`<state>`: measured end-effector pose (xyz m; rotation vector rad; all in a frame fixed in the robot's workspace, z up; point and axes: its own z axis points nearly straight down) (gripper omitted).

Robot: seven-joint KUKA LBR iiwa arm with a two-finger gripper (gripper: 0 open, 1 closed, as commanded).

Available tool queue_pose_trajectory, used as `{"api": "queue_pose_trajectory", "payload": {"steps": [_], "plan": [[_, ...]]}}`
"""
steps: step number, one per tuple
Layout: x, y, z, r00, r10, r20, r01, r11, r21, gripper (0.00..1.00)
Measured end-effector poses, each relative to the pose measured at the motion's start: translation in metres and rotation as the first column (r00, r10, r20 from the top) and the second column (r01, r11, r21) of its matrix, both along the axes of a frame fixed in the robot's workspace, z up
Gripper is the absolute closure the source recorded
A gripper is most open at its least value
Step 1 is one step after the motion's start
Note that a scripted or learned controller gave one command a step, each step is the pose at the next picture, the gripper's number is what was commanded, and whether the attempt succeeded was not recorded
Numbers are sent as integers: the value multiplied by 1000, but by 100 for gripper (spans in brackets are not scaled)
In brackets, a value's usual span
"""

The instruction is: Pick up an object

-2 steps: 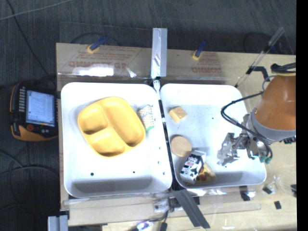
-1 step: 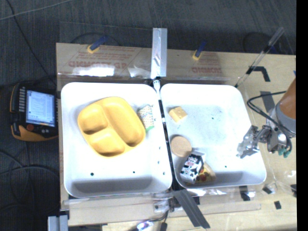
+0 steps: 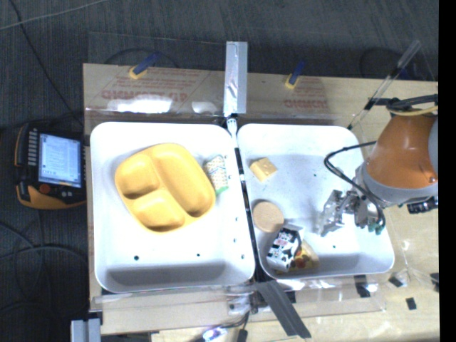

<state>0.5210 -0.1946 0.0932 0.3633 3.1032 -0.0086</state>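
Note:
My gripper (image 3: 330,217) hangs low over the right side of the right bin (image 3: 313,140), beneath the orange band of the arm (image 3: 402,155). Nothing shows between its fingers. To its left lie a tan round disc (image 3: 268,216) and a black-and-white patterned packet (image 3: 283,248) with a small red and yellow item (image 3: 306,258) beside it at the bin's front. A pale yellow block (image 3: 263,168) rests near the bin's back left. All of these lie apart from the gripper.
The left bin (image 3: 128,262) holds a yellow three-compartment tray (image 3: 165,186) and a small green-and-white packet (image 3: 217,173) at its right side. A metal divider post (image 3: 236,77) stands behind the bins. Black cables (image 3: 342,155) loop near the arm.

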Motion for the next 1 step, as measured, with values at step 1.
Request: {"api": "queue_pose_trajectory", "payload": {"steps": [1], "plan": [[-31,-25,102,966,-259,-14,259,966,6,100]]}}
